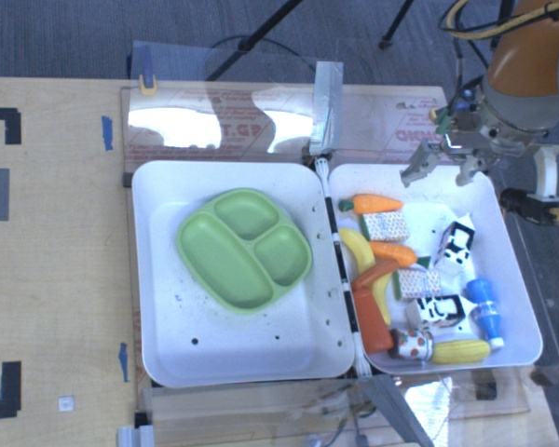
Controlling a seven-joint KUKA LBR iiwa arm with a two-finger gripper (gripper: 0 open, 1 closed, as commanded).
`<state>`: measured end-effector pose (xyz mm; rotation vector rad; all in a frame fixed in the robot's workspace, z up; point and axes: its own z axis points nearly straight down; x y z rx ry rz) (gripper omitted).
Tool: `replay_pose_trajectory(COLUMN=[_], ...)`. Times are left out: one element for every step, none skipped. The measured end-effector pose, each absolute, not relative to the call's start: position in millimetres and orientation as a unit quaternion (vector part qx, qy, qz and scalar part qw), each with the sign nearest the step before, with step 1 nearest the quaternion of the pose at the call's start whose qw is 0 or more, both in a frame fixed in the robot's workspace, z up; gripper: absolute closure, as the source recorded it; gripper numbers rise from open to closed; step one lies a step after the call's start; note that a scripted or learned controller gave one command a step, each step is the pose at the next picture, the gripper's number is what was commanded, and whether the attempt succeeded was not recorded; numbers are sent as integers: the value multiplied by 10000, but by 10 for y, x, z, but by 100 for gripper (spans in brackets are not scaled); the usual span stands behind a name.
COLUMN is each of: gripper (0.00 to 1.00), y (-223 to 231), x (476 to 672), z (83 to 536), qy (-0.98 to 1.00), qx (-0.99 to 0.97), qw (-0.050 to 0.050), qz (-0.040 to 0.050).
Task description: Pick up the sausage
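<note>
Landmark: the long reddish-brown sausage [373,305], lying along the left wall of the right shallow white bin [517,259], one end bent toward the bin middle. Nothing is gripping it.

Nearest the camera, just below the sausage's lower end: a small red-and-white can-like object [414,345], and right of that a yellow corn cob [460,350] along the bin's near wall. Right of the sausage's lower half: a black-and-white patterned block [440,309], then a blue plastic bottle [483,309].

Touching the sausage's upper part: a yellow banana [361,250] on its left and far side. An orange carrot [392,252] sits just beyond the bent end, a speckled rectangular sponge-like block [417,282] just right of it. Further right, a second black-and-white block [456,243].

Beyond those: another speckled block [385,224], then a second orange carrot [376,204] near the bin's far end.

Well left of the sausage: the left white bin [158,212] with a green three-compartment plate [245,248].

Farthest: two-finger gripper [444,166], fingers spread apart, holding nothing, above the far edge of the right bin, well clear of the sausage.
</note>
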<state>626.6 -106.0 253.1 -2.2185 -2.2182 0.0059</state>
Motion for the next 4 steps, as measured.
replay_pose_trajectory(gripper=[0, 100, 100, 100], y=[-1400, -1416, -1419, -1433], x=[5770, 5774, 5233, 5231], z=[1327, 1396, 954, 1011], qy=[-7126, -7108, -5978, -5961], qx=[-7016, -7034, -8015, -8028], qw=[15, 16, -111, -104], qz=[11, 15, -108, -94])
